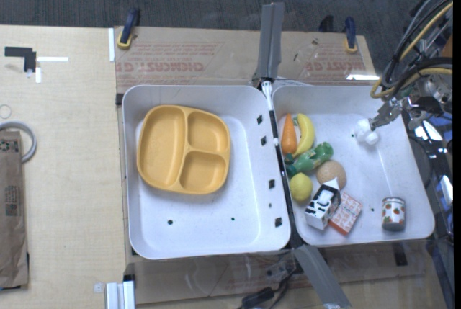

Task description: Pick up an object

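Dark carpet lies behind the wooden bench, where two white bins sit side by side. Left bin holds a yellow divided plate. Right bin holds a cluster along its left side: banana, carrot, something green, a potato, lemon, a cow-patterned carton, an orange box. A small can stands apart near the right wall. The gripper hangs at the bin's upper right, just beside a small white object; I cannot tell whether its fingers are parted or closed.
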`<state>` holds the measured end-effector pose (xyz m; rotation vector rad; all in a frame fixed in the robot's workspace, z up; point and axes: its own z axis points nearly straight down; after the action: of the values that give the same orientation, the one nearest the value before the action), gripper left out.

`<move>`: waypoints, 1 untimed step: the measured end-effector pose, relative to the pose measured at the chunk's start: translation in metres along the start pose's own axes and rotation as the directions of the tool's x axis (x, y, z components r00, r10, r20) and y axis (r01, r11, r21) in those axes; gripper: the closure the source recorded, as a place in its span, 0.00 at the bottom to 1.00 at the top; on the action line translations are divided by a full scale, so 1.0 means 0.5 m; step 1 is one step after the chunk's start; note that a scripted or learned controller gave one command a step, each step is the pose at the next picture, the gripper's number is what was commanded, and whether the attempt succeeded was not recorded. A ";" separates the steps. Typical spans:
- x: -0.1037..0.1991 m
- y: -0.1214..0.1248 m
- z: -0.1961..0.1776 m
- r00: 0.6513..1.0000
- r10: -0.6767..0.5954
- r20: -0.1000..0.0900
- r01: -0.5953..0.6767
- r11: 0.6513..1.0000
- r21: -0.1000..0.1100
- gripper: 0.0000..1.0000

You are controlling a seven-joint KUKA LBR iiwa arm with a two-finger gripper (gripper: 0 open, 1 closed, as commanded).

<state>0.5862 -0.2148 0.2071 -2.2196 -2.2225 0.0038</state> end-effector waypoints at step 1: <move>0.202 0.082 0.229 1.000 -0.005 0.001 0.005 1.000 -0.002 0.00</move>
<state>0.6267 -0.1139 0.0923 -2.2150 -2.2296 0.0022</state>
